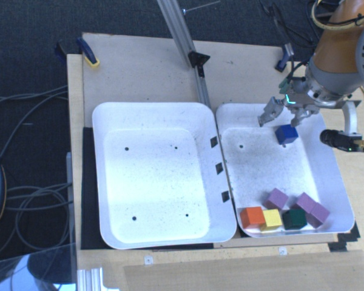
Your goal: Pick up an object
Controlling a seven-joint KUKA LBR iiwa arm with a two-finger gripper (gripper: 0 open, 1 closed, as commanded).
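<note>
My gripper hangs over the far part of the right bin, its two grey fingers spread apart, open. A small blue block sits just under the tip of the right finger, at its front side and not between the two fingers. I cannot tell whether the block touches that finger. In the bin's near corner several blocks are huddled together: orange, yellow, dark green and two purple ones.
The left bin lies beside the right one, with black clips along the shared rim. A slanted metal pole rises behind the bins. Clamps sit on the bench's far edge.
</note>
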